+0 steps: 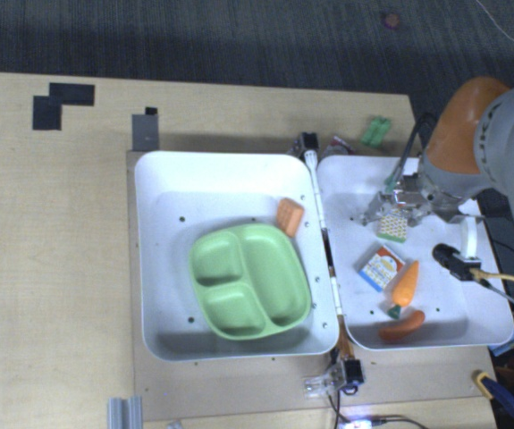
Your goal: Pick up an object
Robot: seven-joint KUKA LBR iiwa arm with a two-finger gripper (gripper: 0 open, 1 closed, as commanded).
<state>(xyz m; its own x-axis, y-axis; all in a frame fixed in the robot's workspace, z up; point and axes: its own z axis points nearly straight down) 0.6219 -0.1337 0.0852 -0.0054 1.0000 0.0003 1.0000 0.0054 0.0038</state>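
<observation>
Gripper [398, 206] hovers over a small checked sponge [392, 228], probably light and squashy; finger state unclear; pinch its middle.

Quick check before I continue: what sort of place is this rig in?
Most likely a robotics lab workcell, not a kitchen: two shallow white plastic bins on a plywood bench, loose cables, and toy food like the orange plastic carrot.

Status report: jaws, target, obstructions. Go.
Gripper low in right bin, over the speckled pad. Nothing seen held. Small carton, carrot, red sausage lie close by, apart from it.
</observation>
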